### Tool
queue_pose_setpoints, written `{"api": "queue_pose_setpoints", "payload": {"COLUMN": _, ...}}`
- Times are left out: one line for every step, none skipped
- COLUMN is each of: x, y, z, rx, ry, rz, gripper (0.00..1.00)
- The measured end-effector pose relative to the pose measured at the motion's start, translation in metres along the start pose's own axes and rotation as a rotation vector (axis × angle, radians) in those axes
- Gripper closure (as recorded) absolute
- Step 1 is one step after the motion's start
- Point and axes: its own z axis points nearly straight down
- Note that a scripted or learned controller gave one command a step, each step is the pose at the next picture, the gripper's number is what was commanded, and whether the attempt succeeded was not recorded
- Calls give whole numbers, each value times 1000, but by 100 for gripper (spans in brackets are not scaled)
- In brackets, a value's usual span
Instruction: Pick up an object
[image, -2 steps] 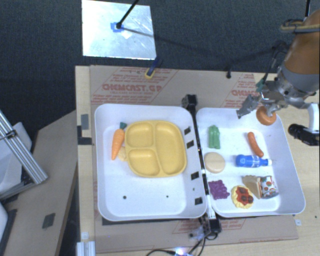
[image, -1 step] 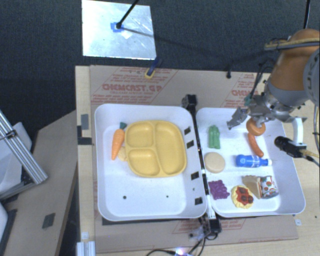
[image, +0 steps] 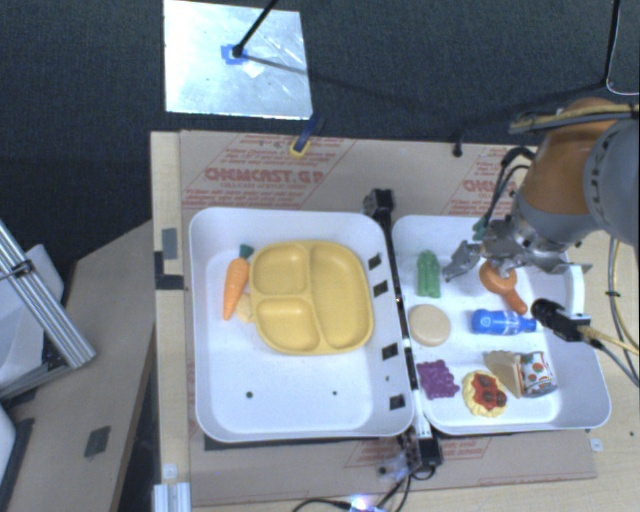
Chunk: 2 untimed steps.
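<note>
The end effector (image: 487, 258) is hovering over an orange toy (image: 502, 283) at the frame's right. Can't tell its state. A blue bottle (image: 503, 322) is lying just below.

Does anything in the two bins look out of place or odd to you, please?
Mostly tidy. The carrot lies on the left bin floor beside the yellow plate, not on it. Nothing looks spilled or damaged.

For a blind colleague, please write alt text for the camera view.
The gripper hangs over the right bin, right above an orange toy, with a green vegetable, blue bottle and pizza slice nearby. The left bin holds a yellow divided plate and a carrot.
</note>
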Motion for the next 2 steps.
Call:
{"api": "queue_pose_setpoints", "payload": {"x": 0, "y": 2, "z": 41, "rx": -3, "ry": 0, "rz": 0, "gripper": 0}}
{"api": "queue_pose_setpoints", "payload": {"x": 0, "y": 5, "z": 58, "rx": -10, "ry": -2, "rz": -1, "gripper": 0}}
